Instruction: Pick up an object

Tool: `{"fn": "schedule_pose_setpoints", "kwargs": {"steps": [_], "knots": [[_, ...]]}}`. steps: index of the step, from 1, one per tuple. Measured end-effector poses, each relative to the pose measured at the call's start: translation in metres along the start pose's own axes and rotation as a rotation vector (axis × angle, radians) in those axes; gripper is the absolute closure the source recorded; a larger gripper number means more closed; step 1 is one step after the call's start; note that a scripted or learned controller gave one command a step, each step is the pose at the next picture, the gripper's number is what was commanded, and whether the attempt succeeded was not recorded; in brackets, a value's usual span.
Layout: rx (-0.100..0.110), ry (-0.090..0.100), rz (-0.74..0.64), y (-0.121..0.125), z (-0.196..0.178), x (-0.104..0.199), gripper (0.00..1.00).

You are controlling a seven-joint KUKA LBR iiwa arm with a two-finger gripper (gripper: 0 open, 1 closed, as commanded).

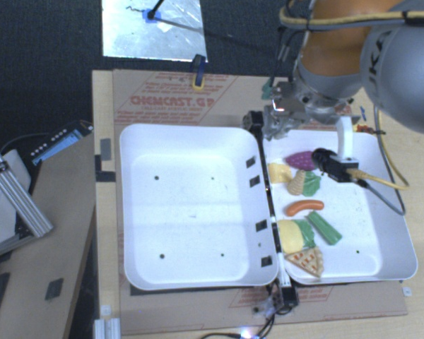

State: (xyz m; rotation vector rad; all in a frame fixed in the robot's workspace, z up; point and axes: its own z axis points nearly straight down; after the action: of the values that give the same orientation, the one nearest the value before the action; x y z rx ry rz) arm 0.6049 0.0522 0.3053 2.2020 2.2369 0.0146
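The right bin (394,240) holds several toy foods. A purple piece (302,159) lies at the far side, with a small yellow piece (278,171) and a corn cob with green husk (304,183) beside it. An orange sausage (305,207) sits mid-bin. Nearer me are a green bar (324,228), a yellow block (290,235) and a pizza slice (305,262). My gripper (274,124) hangs over the far left corner of this bin, just beyond the purple piece. I see nothing held in it.
The left bin (131,189) lies beside the right one, with a black hinged divider (266,200) between them. A black part with a yellow cable (378,182) hangs off the wrist over the right bin. A foil sheet (152,20) and a clamp (198,73) lie beyond the bins.
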Motion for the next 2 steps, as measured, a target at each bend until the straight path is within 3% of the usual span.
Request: {"fn": "schedule_pose_setpoints", "kwargs": {"steps": [1, 2], "knots": [[0.003, 0.000, 0.003, 0.001, -0.036, 0.068, 1.00], [0.002, 0.000, 0.005, 0.047, -0.045, 0.151, 1.00]]}}
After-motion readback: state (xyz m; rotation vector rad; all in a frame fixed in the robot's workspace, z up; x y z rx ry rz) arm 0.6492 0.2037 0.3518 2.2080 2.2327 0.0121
